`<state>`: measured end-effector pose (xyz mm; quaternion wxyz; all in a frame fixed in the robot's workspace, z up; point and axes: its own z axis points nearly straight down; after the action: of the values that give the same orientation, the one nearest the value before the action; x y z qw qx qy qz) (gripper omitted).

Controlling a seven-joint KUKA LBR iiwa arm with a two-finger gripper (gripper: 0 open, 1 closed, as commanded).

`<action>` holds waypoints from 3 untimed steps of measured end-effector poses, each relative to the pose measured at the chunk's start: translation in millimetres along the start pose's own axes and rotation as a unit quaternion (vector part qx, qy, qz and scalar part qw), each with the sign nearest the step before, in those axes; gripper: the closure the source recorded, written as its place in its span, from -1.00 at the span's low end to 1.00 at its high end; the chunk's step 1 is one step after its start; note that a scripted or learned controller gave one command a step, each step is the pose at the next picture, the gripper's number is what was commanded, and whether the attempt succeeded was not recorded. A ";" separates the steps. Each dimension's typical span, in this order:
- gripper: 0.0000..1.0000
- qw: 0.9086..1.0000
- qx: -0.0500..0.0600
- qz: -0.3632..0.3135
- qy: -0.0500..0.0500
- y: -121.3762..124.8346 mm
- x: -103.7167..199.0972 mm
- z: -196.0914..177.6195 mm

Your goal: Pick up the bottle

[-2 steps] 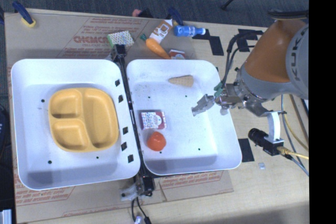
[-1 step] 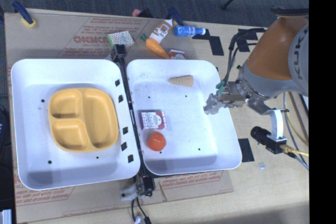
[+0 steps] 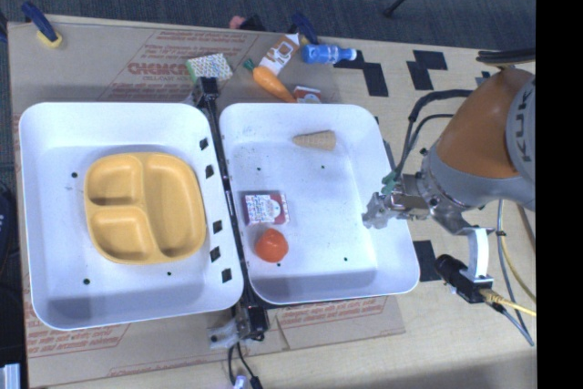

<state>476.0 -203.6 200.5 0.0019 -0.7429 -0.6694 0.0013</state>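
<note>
Brown cardboard covers the surface [image 3: 164,59], and two white bins sit on it side by side.

The claw [image 3: 378,212] hangs over the right edge of the right bin [image 3: 319,196]. It is small and partly hidden by the arm, so I cannot tell how it is set, and nothing can be seen in its grip.

Near the claw, inside the same bin, lie a red packet [image 3: 264,208] and an orange-red ball [image 3: 271,245]. A tan cone [image 3: 315,140] lies up from the claw, close to the far wall of the bin. Much farther from the claw, the left bin [image 3: 46,196] holds a yellow tray [image 3: 144,206] with three parts.

The bottle [image 3: 325,55] is not in a bin. It lies on its side on the cardboard, past the far wall of the right bin, well away from the claw. It looks blue and see-through with a pale cap end. Just beside it are a white and orange pack [image 3: 281,56] and an orange carrot [image 3: 271,83].

I think the bottle is light plastic. It may be smooth and round, so it could roll or slip. It may also squash if squeezed hard. The best place to hold it looks like the middle of its body, across the round sides, not the thin cap end.
</note>
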 end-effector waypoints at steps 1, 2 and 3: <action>1.00 0.998 0.001 0.058 0.001 0.2 -1.6 36.2; 1.00 0.994 -0.001 0.113 0.000 -0.3 7.9 32.6; 1.00 0.976 -0.001 0.220 0.000 -2.4 28.7 32.8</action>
<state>476.4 -174.8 167.8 0.0006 -0.8720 -0.4896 0.0006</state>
